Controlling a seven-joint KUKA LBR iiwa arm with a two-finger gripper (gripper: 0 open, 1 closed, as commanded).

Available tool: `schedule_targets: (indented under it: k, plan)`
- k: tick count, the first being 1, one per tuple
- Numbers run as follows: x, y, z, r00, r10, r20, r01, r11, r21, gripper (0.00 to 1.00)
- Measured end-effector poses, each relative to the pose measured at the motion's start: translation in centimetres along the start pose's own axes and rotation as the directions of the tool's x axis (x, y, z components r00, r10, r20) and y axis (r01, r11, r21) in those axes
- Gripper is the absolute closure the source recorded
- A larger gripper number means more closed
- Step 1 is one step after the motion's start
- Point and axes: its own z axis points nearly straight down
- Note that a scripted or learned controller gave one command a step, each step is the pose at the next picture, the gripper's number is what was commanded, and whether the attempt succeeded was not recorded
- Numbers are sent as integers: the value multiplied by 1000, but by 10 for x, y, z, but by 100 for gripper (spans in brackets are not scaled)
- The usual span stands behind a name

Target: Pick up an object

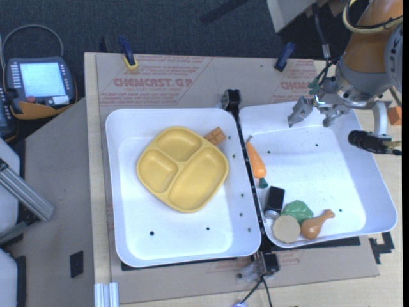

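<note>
Drumstick (317, 223), lower right of right bin (358, 171), long axis up-right, touching green piece (298, 208) and tan disc (287, 229) | black block (275, 199) just beside | carrot (256, 161) along divider, lengthwise up-frame | yellow tray (183, 169) left bin | gripper (314, 112) upper right, spread open, holding nothing.

2 white bins: left bin (121, 190), right bin (377, 197).

Left bin count: 1 yellow divided plate (183, 169), 3 compartments; 1 small brown block (215, 135) at the plate's upper right edge.

Right bin count: 1 orange carrot (256, 161), 1 black box (275, 199), 1 green leafy piece (298, 208), 1 tan round slice (287, 229), 1 drumstick (317, 223), 1 small dark green item (262, 184), too small to identify.

Totals: 2 in left, 6 in right, 8 loose things.

1 pincer (315, 112).
</note>
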Motion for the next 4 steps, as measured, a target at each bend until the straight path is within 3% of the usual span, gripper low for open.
schedule_targets:
  k: [1,2,3,4]
  plan:
    - [-2,8,58,1000,-1,-1,1,1000,6,0]
    - [-3,10,106,1000,-2,4,2,1000,-4,0]
    - [-4,12,90,1000,-2,7,2,1000,-14,100]
    - [2,20,29,1000,-2,2,2,1000,-8,100]
